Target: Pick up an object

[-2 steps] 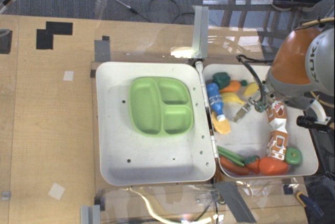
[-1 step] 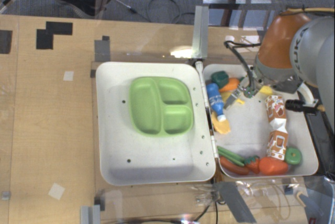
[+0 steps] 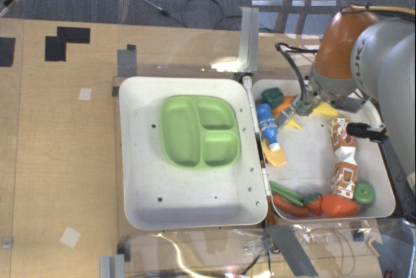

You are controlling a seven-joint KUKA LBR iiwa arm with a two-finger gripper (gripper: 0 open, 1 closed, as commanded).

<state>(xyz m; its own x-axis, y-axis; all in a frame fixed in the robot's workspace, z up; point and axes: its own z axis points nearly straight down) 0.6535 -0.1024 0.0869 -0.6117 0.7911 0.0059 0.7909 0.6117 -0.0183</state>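
Hidden and cut-off parts around the right bin

The arm (image 3: 383, 56) runs off the frame at 3 o'clock, and its bulk covers the far right corner of the right bin (image 3: 305, 169). The gripper (image 3: 303, 105) is too small and cluttered to read. The yellow piece (image 3: 325, 111) under the wrist is partly covered. The red vegetable (image 3: 291, 210) is half hidden beneath the green one (image 3: 287, 195).

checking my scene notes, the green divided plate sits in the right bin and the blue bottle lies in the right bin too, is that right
Not quite: the camera view shows the green divided plate in the left bin, not the right. The blue bottle does lie in the right bin.
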